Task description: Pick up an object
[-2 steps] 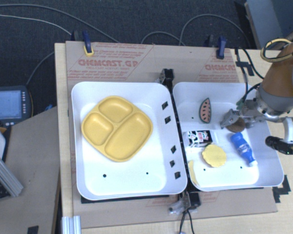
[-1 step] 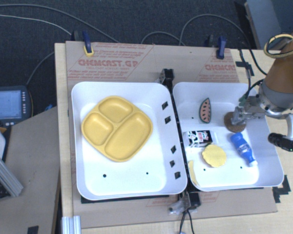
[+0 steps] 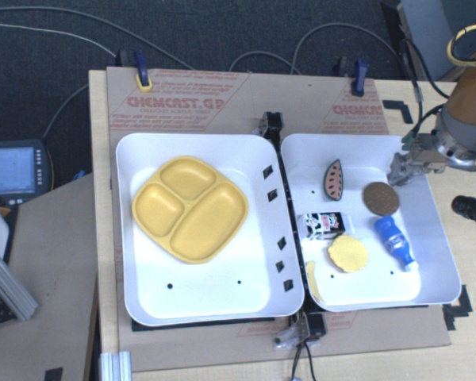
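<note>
My gripper [image 3: 402, 170] hangs at the right bin's [image 3: 365, 292] far right rim, just up and right of a brown round disc [image 3: 381, 198]. A blue bottle [image 3: 395, 241] lies below the disc. A watermelon slice [image 3: 332, 179] lies near the bin's upper middle. A small black and white carton [image 3: 326, 225] and a yellow round piece [image 3: 348, 254] lie lower in the middle. Nothing shows between my gripper's ends.
The left bin [image 3: 143, 292] holds a yellow divided plate [image 3: 190, 208]. A black divider with clips [image 3: 279, 213] runs between the bins. Blue clamps [image 3: 143, 76] hold the board at the far edge. A small screen [image 3: 12, 167] stands off the bench to the left.
</note>
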You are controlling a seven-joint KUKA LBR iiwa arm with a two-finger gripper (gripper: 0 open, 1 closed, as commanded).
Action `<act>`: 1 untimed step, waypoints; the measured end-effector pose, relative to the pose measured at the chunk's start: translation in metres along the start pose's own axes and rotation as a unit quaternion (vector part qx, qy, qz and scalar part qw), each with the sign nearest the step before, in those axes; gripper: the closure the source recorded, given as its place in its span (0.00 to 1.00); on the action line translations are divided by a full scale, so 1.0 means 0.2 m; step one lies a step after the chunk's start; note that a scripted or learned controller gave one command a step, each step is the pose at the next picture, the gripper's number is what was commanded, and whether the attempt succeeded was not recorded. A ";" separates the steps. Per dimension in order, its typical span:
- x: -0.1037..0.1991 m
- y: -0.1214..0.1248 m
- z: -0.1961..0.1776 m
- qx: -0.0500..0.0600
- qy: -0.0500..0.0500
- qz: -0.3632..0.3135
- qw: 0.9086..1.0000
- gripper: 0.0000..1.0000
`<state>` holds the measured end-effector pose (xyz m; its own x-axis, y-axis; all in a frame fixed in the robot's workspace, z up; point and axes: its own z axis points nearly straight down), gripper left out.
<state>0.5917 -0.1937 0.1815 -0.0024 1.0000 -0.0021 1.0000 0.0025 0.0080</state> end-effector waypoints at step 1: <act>-0.01 0.01 -0.33 -0.001 0.000 0.000 1.000 1.00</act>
<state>0.5932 -0.1948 0.2474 -0.0015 1.0000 -0.0028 1.0000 0.0015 0.0091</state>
